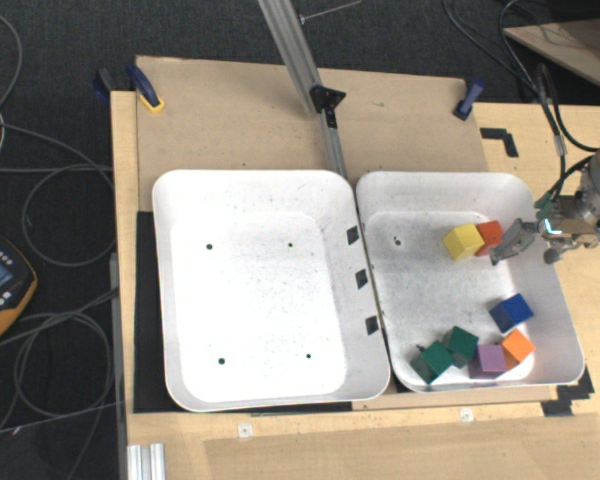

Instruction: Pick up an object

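The right bin (420,208) holds several small blocks. A yellow block (463,240) and a red block (490,233) sit side by side near its far right. A blue block (510,311), an orange block (518,345), a purple block (490,358) and two green blocks (461,342) (436,360) cluster in the near right corner. My gripper (530,247) hangs over the bin's right rim, just right of the red block. It is open, with nothing between its fingers (508,245).
The left bin (170,268) lies beside the right one, with black clips (360,278) along the shared edge. A slanted metal pole (300,48) rises behind the bins. Cables lie on the floor to the left and far right.
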Robot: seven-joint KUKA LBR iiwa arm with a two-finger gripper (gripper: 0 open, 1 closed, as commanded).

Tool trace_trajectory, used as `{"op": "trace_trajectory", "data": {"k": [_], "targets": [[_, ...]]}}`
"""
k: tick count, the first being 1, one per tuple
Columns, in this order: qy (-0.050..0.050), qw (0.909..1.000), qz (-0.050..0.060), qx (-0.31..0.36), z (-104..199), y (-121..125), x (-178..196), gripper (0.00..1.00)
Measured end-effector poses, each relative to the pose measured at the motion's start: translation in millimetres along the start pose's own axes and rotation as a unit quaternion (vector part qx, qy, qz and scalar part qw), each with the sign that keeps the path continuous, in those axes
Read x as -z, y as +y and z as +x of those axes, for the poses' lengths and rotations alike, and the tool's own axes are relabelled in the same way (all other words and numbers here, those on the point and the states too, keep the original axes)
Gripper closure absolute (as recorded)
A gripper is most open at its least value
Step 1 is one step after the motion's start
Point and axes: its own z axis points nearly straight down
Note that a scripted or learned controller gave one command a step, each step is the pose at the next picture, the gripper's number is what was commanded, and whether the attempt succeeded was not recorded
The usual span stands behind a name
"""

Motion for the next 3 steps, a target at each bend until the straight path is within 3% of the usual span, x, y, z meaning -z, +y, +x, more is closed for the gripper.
{"op": "trace_trajectory", "data": {"k": [1, 3], "targets": [[-0.001, 1.0000, -0.002, 0.001, 0.2, 0.6, 2.1, 0.00], [0.000, 1.0000, 0.000, 0.001, 5.8, -8.9, -103.3, 0.00]]}}
